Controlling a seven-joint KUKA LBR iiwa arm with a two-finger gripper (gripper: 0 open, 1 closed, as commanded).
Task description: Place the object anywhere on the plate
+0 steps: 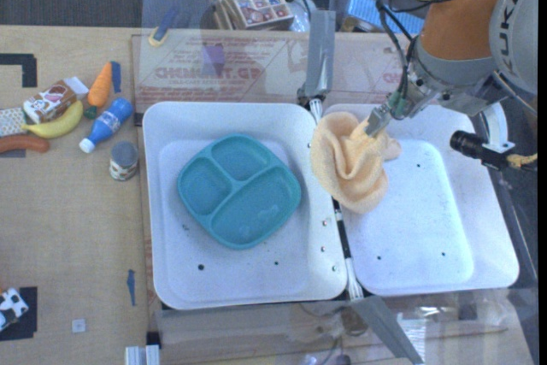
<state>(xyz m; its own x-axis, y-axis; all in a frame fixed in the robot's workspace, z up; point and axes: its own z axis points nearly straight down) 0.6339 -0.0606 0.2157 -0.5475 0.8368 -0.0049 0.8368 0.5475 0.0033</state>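
From the overhead camera view, you have the gripper (377, 123) pinching the top edge of the yellow cloth (352, 162) — the fabric bunches up to the fingertips and hangs from them in loose folds, so the fingers look clenched on it. The cloth sits over the left side of the right bin (444, 222), with its left fold hanging above the divider between the two bins. The teal plate (239, 191) lies flat in the left bin (162, 209), a three-compartment dish, well apart from the cloth.

Judging from this, the carry across is what remains, and that is where you should watch for trouble. The grip takes only a small pinch at one edge — if the fabric slides between the fingers during the sideways move, the cloth could drop short, on the rim or on the bare bin floor beside the plate. The low-hanging folds could also drag on the raised lips between the bins and tug the cloth free. On release, a limp cloth may drape half off the plate if the gripper stops near its right edge rather than over its middle. The bottle (106, 124), the can (124, 160) and the banana (53, 122) on the bench at the left stand clear of the path.
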